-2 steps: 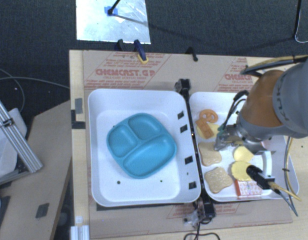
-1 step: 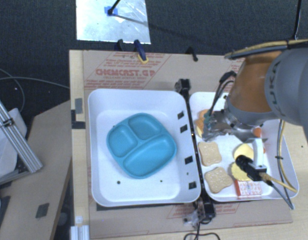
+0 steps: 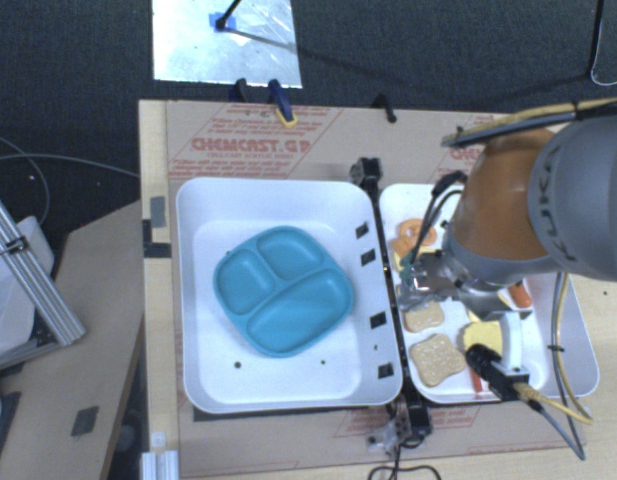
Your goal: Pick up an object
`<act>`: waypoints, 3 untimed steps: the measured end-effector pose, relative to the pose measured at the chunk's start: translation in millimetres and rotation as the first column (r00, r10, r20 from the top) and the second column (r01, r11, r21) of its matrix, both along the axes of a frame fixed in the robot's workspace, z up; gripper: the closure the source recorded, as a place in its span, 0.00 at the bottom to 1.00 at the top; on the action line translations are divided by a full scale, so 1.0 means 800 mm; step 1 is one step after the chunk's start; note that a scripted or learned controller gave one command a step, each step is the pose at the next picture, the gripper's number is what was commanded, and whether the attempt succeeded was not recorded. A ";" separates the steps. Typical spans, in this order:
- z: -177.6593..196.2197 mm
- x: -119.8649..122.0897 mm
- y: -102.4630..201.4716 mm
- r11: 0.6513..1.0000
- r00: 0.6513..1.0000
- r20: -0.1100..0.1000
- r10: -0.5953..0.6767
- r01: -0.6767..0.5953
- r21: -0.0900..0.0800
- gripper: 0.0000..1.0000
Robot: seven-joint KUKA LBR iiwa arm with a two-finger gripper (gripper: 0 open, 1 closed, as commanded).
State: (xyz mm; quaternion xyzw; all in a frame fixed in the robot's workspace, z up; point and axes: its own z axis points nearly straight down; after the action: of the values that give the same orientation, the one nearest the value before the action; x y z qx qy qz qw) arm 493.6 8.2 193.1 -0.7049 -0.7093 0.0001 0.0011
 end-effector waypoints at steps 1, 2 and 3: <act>0.082 -0.007 0.029 1.000 1.000 0.009 0.001 -0.001 0.000 1.00; 0.042 0.002 0.085 1.000 1.000 0.000 0.001 -0.001 0.000 1.00; 0.155 -0.008 0.148 1.000 1.000 0.011 0.005 -0.005 0.003 1.00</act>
State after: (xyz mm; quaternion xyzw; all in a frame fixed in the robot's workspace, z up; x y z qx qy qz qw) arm 487.1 126.2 316.9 -0.7032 -0.7109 -0.0049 -0.0015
